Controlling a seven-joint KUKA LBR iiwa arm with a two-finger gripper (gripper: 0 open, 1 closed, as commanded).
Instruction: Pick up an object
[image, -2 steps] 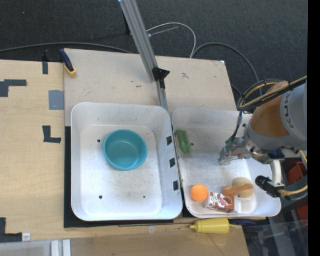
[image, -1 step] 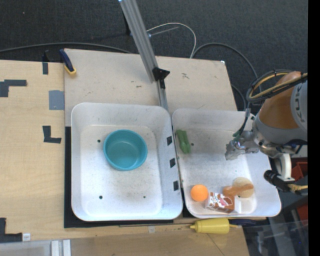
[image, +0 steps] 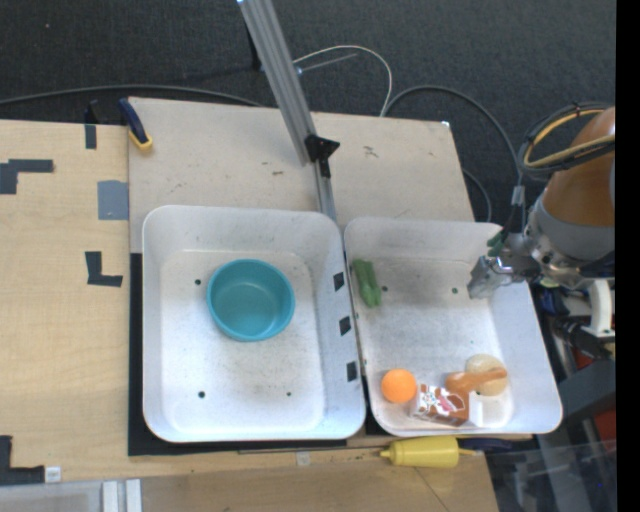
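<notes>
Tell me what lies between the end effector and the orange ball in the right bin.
Camera view: only bare speckled floor of the right bin lies between the end effector and the orange ball.

From my feed: left white plastic bin holds a round teal bowl, upright, near its middle. Right white bin: small green oblong piece by its left wall; orange ball, red-and-white wrapped packet and tan bread-like item clustered at near edge. Yellow bottle lies outside, just below that bin. Metal gripper sits over the right bin's far right side.
</notes>
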